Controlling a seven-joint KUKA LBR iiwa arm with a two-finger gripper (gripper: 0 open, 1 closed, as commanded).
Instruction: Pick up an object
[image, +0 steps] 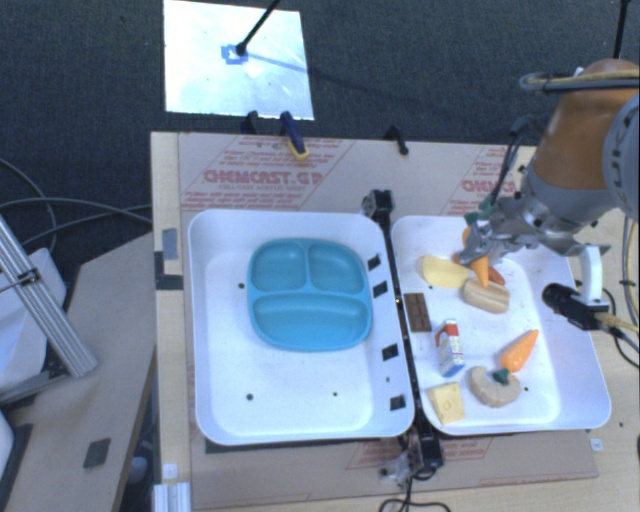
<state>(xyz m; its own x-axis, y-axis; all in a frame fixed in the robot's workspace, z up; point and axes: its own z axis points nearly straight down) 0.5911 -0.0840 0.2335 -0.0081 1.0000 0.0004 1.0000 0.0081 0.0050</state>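
The right bin holds several toy foods. My gripper is low over its far left part, reaching in from the right. Its fingers are shut on a small orange carrot-like piece, which pokes out below the fingertips. That piece sits just above a tan bun, and a yellow piece lies just left of it. Nearer the front are a second orange carrot, a small red, white and blue carton, a brown bar, a yellow cheese wedge and a tan round piece.
The left bin holds a blue divided plate. A black divider with clips runs between the bins. A black fitting with a cable overhangs the right bin's right side. The arm's grey and orange body looms over the far right corner.
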